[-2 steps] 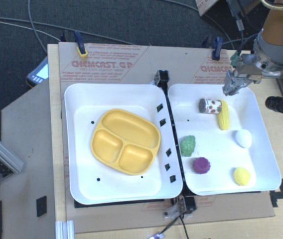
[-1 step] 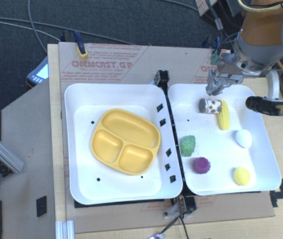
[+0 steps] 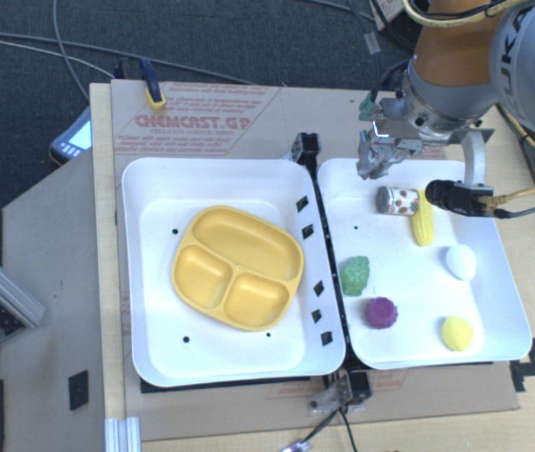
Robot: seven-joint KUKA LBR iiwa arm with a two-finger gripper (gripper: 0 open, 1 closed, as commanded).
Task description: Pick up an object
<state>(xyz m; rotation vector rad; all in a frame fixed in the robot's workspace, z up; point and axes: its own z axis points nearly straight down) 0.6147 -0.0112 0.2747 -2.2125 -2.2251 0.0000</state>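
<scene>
Tool (image 3: 378, 161) first: it hangs at the upper right of the frame, over the top left corner of the right bin (image 3: 494, 347), below the grey wrist and its orange band. From here I cannot tell whether it is open or closed — it reads as a dark, blurred clump — and nothing shows between its tips.

Just beside it, a little lower and to the right, lies a small can (image 3: 399, 200) on its side, with a yellow corn cob (image 3: 423, 223) touching or nearly touching its right end. That can is the nearest candidate for the pick. Further right in the bin sits a white egg (image 3: 460, 261); lower down are a green leafy piece (image 3: 354, 273), a purple ball (image 3: 380, 312) and a yellow lemon (image 3: 456, 331), each apart from the others.

Across the divider, the left bin (image 3: 145, 252) holds a yellow divided plate (image 3: 237, 266), tilted in the frame. Both bins rest on the worktop (image 3: 202, 111), a board printed with red lettering.

As for progress — I judge the pick not yet made. Every object lies on a bin floor, so the descent, the closing and the lift are all left to do.
</scene>
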